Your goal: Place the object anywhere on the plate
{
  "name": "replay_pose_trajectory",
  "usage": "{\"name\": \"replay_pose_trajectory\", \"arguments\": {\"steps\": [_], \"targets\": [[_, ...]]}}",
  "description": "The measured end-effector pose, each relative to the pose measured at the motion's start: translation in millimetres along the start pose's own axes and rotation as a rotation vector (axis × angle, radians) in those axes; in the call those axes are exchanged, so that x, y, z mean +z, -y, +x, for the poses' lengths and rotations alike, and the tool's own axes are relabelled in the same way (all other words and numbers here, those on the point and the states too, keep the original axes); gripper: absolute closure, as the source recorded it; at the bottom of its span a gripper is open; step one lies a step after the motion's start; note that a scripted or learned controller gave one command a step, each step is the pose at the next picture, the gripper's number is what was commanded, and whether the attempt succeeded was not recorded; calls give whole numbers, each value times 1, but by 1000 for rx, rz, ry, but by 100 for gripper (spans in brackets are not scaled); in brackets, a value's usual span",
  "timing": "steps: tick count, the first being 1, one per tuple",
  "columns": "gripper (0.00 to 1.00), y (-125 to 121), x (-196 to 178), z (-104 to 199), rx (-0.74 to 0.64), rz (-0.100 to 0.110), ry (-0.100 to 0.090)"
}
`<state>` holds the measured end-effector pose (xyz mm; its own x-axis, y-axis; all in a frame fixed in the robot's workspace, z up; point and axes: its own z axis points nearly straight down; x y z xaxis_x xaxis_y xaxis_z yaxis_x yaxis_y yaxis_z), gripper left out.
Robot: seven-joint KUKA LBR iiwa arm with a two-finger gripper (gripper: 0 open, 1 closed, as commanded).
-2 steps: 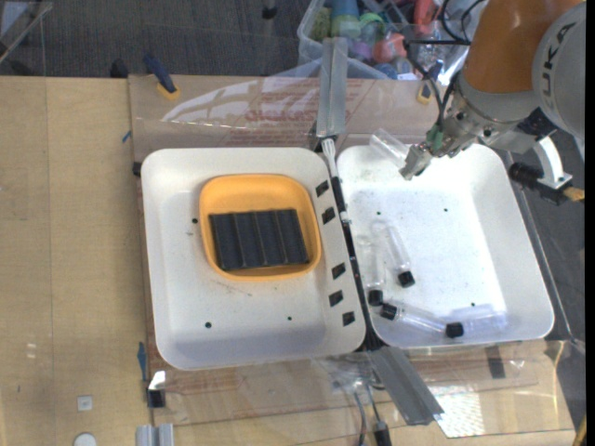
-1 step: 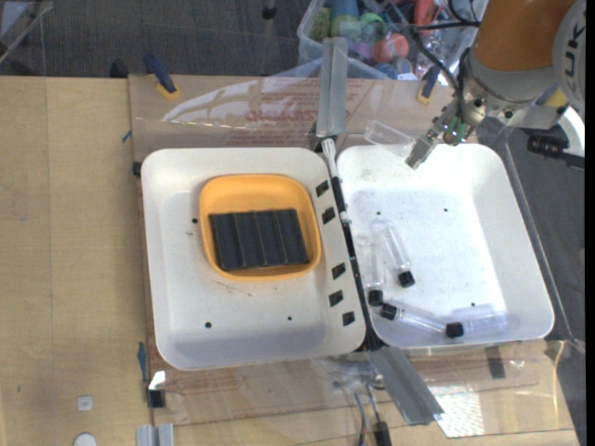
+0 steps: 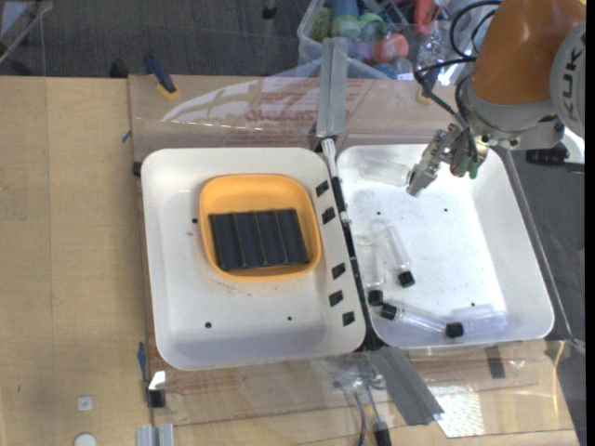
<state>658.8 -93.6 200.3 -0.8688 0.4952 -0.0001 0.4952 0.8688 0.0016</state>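
Clear plastic tubes (image 3: 390, 249) with black caps lie in the right bin (image 3: 502, 212), near edge; light, slick, likely to roll, best pinched mid-barrel. The gripper (image 3: 420, 179) hovers above the far side, grasp state untellable; orange plate (image 3: 214, 193) waits left

Your arm (image 3: 525, 49) shows a big rounded orange shell at the wrist, glossy, with a pale grey-white housing beside it carrying dark letters at the frame's edge. Black cables loop off the orange part's left side. Below it, your tool (image 3: 420, 179) is a slim metallic grey assembly with small greenish fittings near its base.
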Motion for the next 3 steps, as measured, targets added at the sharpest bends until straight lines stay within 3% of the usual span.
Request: {"name": "replay_pose_trajectory", "arguments": {"steps": [1,2,3], "targets": [[0,0,0,0,0,0,1],[0,31,-9,-19,-4,-2,7],[0,57,-33,-33,-179,-2,8]]}}
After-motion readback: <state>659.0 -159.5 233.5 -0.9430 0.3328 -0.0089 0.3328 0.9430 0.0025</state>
